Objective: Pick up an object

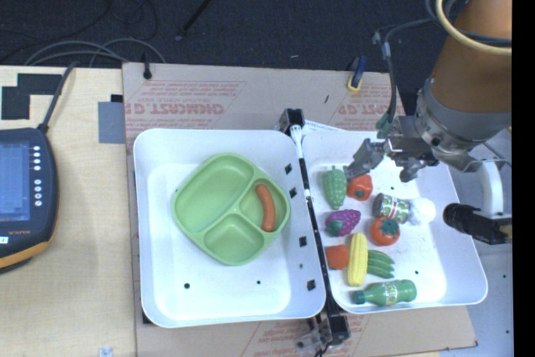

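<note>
One fixed camera looks down at a slant from above the tabletop point(209, 100), moderately far, taking in both white bins point(159, 280).

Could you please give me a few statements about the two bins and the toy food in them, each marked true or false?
1. A sausage lies in the green plate. True.
2. The green plate sits in the right bin. False: it sits in the left bin; the right bin holds the loose toy food.
3. The corn lies in the right bin. True.
4. The green bottle stands upright. False: it lies on its side near the bin's front edge.
5. The claw hangs over the right bin. True.
6. The grapes are on the plate. False: they lie in the right bin, beside the tomato.
</note>
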Available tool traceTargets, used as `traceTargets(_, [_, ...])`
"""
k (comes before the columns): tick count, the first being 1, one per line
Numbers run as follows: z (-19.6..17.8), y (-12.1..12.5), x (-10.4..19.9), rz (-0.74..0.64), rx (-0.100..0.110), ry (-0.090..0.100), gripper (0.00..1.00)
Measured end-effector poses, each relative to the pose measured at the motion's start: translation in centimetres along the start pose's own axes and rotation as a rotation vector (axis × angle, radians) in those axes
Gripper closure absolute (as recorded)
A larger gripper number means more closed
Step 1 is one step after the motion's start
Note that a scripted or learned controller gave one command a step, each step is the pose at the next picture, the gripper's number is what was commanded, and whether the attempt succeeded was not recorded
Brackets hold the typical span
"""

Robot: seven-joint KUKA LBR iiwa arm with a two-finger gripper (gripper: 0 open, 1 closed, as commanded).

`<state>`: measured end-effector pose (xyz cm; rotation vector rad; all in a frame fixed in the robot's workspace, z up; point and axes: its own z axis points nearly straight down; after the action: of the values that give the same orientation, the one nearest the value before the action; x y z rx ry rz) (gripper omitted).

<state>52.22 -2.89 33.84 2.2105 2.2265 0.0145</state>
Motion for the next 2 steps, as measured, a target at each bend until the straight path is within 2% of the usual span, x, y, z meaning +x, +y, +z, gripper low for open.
traceTargets(1, [-0.2,-0.1,-0.4,0.005,0.015,-0.003,1.0])
traceTargets(2, [-6.6,-4.3,7.7,-0.001,0.008,-0.001,1.0])
